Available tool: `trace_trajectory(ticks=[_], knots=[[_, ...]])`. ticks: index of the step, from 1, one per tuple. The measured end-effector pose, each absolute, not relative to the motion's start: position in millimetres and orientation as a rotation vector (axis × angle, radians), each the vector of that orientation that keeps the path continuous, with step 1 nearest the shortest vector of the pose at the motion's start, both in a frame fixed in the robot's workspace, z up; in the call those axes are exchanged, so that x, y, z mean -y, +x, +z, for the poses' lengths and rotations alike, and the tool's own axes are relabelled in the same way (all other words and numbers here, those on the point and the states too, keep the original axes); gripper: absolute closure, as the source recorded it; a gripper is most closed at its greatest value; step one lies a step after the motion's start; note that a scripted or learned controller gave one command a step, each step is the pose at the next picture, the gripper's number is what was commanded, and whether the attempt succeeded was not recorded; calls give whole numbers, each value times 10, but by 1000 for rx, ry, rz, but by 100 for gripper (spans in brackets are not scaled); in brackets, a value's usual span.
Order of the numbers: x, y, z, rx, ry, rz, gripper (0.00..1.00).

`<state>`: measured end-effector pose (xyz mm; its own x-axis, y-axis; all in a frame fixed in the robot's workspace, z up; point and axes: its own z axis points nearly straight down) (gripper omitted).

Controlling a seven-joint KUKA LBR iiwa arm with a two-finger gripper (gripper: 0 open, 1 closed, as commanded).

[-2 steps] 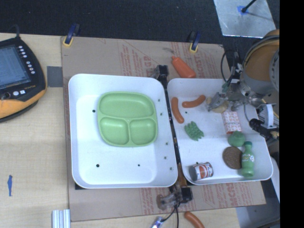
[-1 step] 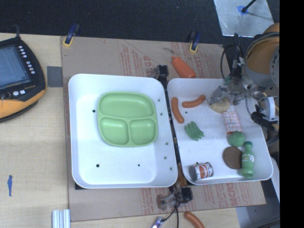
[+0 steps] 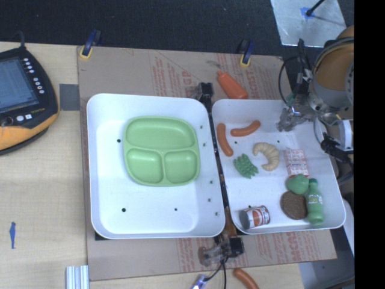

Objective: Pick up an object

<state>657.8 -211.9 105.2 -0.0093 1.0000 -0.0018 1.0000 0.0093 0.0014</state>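
My gripper [image 3: 287,123] hangs over the far right part of the right bin [image 3: 240,108], with the arm's orange band above it at the view's right edge. Nothing shows between its fingers. In that bin lie two sausages [image 3: 245,128] [image 3: 224,139], a croissant [image 3: 267,154], a green leafy piece [image 3: 245,165], a pink wrapped wafer [image 3: 296,161], a green round item [image 3: 296,183], a green bottle [image 3: 314,202], a brown cookie [image 3: 293,205] and a small can [image 3: 255,217]. The left bin [image 3: 108,215] holds a green divided plate [image 3: 161,150].
An orange carrot-like toy [image 3: 231,85] lies on the cardboard behind the bins. Another sausage [image 3: 245,277] lies at the front edge. A teach pendant [image 3: 24,98] rests on the bench at far left. Blue clamps [image 3: 90,42] [image 3: 245,51] hold the cardboard.
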Motion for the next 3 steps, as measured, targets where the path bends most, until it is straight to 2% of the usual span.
trace_trajectory(ticks=[1, 2, 3], knots=[[2000, 6422, 1903, -2226, 2216, 0, 100], [1999, 6416, 1892, -2227, 2218, -1, 0], [1564, 6128, 1572, -2231, 2217, -6, 0]])
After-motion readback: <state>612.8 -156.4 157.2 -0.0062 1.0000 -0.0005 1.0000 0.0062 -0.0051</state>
